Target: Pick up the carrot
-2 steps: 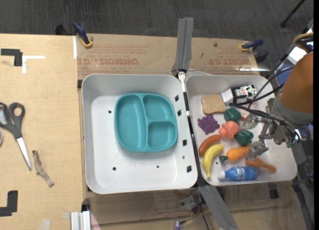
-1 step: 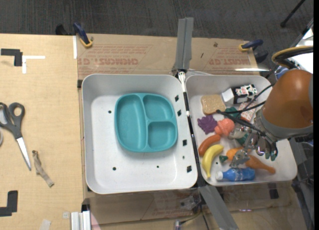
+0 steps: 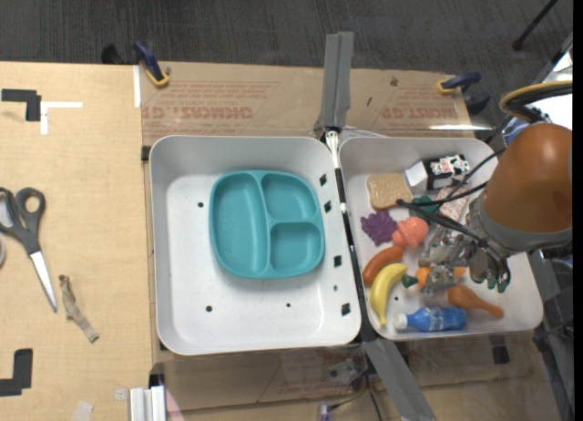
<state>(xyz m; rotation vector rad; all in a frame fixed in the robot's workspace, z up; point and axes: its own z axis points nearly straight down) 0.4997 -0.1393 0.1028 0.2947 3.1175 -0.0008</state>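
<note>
The arm (image 3: 537,182) has a big shiny orange dome over grey. The metal gripper (image 3: 446,264) looks skeletal. Thin black cables run across it.

lab | cardboard-covered bench (image 3: 73,228) | clamps (image 3: 150,64) | white bins (image 3: 173,319) | robot arm (image 3: 537,178)

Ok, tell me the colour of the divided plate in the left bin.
Teal; the divided plate shows best in the camera view.

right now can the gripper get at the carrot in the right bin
Probably yes. The gripper hovers just left of the carrot, whose top lies uncovered. The blue bottle and banana crowd close, so a clean grasp is uncertain.
</note>
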